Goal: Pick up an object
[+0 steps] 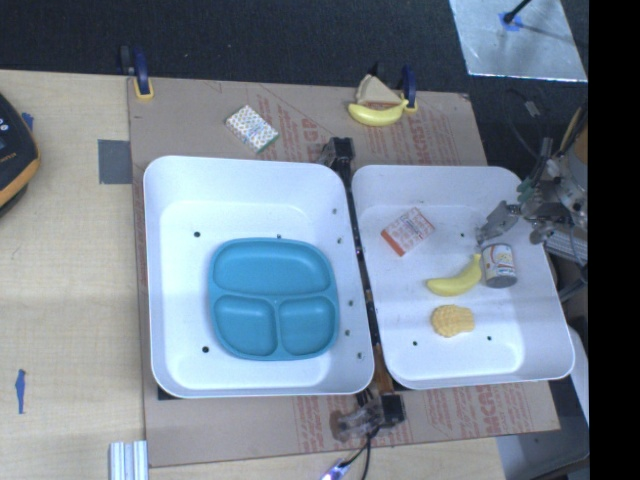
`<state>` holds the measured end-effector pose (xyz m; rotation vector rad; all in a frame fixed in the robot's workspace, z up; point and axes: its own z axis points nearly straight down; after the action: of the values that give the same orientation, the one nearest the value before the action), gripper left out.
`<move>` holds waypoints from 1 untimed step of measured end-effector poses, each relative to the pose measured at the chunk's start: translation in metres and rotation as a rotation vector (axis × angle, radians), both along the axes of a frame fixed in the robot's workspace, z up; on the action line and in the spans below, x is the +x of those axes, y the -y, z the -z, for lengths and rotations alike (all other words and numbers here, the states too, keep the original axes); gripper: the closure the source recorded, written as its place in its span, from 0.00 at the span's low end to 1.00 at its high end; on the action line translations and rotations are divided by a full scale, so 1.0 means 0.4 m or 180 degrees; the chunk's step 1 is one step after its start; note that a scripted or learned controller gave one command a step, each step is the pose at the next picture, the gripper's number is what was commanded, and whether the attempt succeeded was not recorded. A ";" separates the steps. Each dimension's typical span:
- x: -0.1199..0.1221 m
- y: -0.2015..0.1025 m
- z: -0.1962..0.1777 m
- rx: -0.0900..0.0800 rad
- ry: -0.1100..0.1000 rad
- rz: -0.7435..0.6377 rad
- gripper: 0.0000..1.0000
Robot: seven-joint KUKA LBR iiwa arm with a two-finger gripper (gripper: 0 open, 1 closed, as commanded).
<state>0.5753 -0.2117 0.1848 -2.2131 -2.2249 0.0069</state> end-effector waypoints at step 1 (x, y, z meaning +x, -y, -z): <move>0.053 -0.002 0.235 0.0001 -0.0002 -0.0006 0.00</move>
<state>0.5963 -0.2109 0.0906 -2.2105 -2.2266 0.0070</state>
